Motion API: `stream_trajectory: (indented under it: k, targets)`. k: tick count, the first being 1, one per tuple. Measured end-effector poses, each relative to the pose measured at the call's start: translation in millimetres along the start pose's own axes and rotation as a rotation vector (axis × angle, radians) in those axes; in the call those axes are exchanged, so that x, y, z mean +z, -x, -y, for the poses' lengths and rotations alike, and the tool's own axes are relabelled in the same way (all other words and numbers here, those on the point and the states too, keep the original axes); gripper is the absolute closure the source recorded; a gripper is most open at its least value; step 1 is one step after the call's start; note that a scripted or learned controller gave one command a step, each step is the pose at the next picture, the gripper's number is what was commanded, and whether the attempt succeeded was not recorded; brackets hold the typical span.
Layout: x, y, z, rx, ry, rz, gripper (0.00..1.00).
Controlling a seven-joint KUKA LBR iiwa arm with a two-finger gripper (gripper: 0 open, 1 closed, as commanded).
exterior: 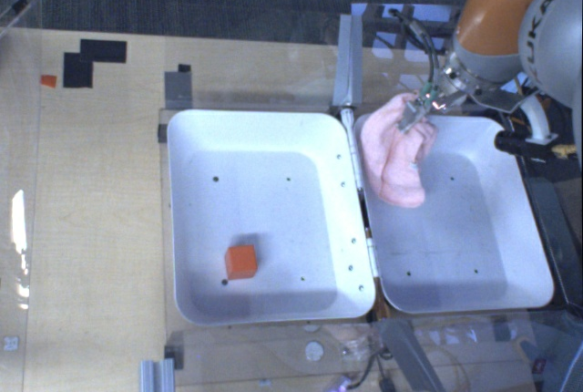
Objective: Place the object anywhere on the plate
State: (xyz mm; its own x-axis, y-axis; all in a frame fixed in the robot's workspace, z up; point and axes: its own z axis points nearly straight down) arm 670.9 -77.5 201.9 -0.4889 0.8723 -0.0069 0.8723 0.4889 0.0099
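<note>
The gripper (pixel 421 112) sits over the upper left corner of the right bin (pixel 474 281), its slim fingers pinched on the top fold of a pink cloth (pixel 393 164); a tuft of the fabric shows between the fingertips, so the claw reads as closed on the cloth, though the tips are small and partly lost against the pink, and how deep the bite goes is hard to judge. From that pinch the cloth hangs and slumps downward, its lower bulk draped against the left wall of the right bin and resting near the divider between the two bins. It looks soft, light and limp: it will sag, stretch and swing rather than keep a shape, and a thin pinch on a single fold could slip out if the arm moves sharply. A firmer hold would take a thick bunched ridge near the cloth's middle, where several layers gather, rather than a loose edge. Nothing about it seems fragile or slippery. Further out, the left bin (pixel 273 130) holds a small orange block (pixel 241 262) near its lower left, well apart from the cloth. No plate is recognisable here, so the drop spot remains a guess.
</note>
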Motion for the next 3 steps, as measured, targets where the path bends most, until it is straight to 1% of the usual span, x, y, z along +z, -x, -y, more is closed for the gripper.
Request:
stream_trajectory:
  k: [1,2,3]
  targets:
    - [-25,0,-3,-0.005,0.001,0.000,1.00]
    - [-17,-51,-20,-0.408,0.000,-0.003,1.00]
    - [-13,-102,-42,-0.808,0.003,-0.002,1.00]
